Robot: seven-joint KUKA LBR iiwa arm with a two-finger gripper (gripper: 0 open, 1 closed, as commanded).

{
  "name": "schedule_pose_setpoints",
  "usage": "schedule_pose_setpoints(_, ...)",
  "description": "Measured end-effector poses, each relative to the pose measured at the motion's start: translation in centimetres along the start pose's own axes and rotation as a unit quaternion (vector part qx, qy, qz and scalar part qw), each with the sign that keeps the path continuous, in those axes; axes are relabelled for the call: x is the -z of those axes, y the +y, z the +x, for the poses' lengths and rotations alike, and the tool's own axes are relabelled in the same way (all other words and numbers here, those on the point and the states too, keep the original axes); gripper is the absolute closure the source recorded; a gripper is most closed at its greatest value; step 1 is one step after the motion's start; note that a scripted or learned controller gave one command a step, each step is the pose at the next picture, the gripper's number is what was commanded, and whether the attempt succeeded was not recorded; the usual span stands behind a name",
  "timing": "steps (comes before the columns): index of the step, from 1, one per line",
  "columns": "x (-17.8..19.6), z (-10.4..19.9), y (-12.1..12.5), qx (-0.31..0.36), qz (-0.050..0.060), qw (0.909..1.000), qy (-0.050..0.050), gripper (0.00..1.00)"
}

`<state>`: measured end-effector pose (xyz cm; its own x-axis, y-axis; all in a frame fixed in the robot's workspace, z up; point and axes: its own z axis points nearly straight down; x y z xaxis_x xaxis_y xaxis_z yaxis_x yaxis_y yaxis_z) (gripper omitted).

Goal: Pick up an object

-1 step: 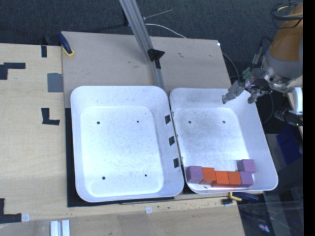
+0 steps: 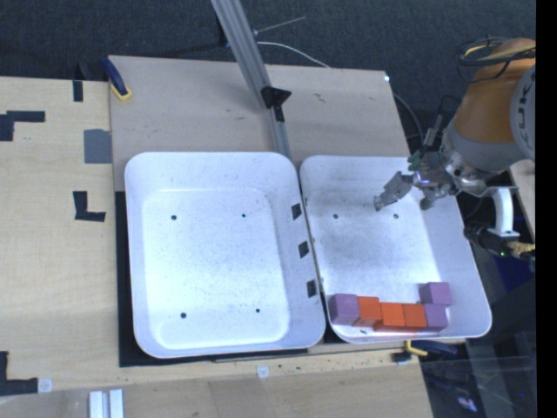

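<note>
Glossy white plastic bins (image 2: 218, 251) on a matt wooden bench (image 2: 52, 233).

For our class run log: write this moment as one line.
gripper: over right bin, far end, nothing between fingers | blocks: purple and orange, near edge | pick: not begun

The arm (image 2: 492, 120) reaches in from the right, gripper (image 2: 406, 195) apparently spread apart.
</note>
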<state>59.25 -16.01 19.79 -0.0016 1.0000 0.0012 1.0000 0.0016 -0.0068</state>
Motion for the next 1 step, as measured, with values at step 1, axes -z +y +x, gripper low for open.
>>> schedule_pose_setpoints(1, -7.46, -0.35, 4.00, 0.001, 0.000, 1.0000, -0.001, 0.00)
